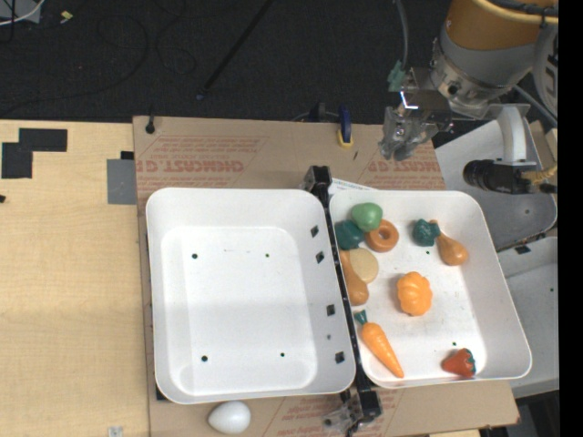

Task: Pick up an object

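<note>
White plastic bins are seen from above, and in the right one a small orange pumpkin is found, round and ribbed, near the middle. The gripper is hung high beyond that bin's far edge, so the pumpkin lies below and nearer the camera. Nothing is seen held.
</note>
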